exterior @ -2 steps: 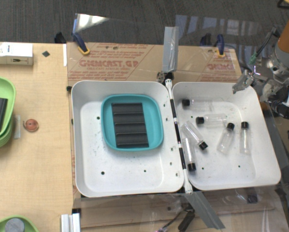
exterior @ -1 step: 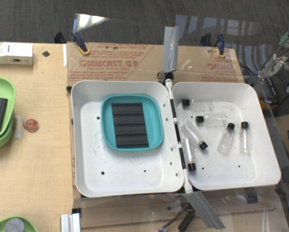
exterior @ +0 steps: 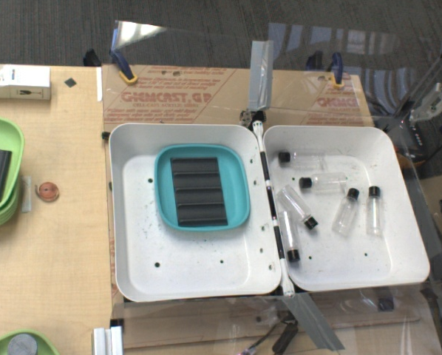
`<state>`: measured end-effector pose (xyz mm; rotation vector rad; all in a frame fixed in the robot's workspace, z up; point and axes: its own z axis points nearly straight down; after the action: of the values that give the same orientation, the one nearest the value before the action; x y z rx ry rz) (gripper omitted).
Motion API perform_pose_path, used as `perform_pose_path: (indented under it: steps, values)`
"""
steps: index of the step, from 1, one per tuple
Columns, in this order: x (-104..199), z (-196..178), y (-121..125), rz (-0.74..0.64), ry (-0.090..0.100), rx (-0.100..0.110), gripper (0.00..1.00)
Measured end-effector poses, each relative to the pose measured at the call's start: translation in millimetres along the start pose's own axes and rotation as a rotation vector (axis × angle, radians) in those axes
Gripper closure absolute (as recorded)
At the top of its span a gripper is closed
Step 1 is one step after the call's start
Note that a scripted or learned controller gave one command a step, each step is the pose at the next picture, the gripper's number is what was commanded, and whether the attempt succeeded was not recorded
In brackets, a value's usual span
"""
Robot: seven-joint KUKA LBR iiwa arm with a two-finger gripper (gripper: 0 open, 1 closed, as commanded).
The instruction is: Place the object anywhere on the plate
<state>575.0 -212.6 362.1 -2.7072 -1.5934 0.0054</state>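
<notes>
A teal plate [exterior: 238, 187] with a dark ribbed insert [exterior: 199, 191] lies in the left white bin [exterior: 132, 257]. The right white bin [exterior: 398, 265] holds several clear plastic vials with black caps, among them one [exterior: 374, 210] standing lengthwise at the right, one [exterior: 345, 211] beside it, one [exterior: 298, 208] near the middle and one [exterior: 287, 237] along the left wall.
Cardboard [exterior: 177, 95] lies behind the bins, held by clamps [exterior: 122, 66]. On the wooden bench at the left are a green tray [exterior: 7, 135], a small round orange piece [exterior: 48, 191] and a white box [exterior: 18, 82].
</notes>
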Motion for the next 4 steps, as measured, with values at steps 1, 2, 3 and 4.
perform_pose_path:
  steps: [1,2,3,4]
  values:
    - [18.4,-78.0,37.9,0.107,0.0,0.001,0.0]
    - [20.6,-78.3,40.3,0.258,0.0,0.001,0.0]
    - [24.3,-77.7,49.2,0.394,0.0,0.002,0.0]
    - [31.7,-77.7,69.8,0.495,0.0,0.002,0.0]
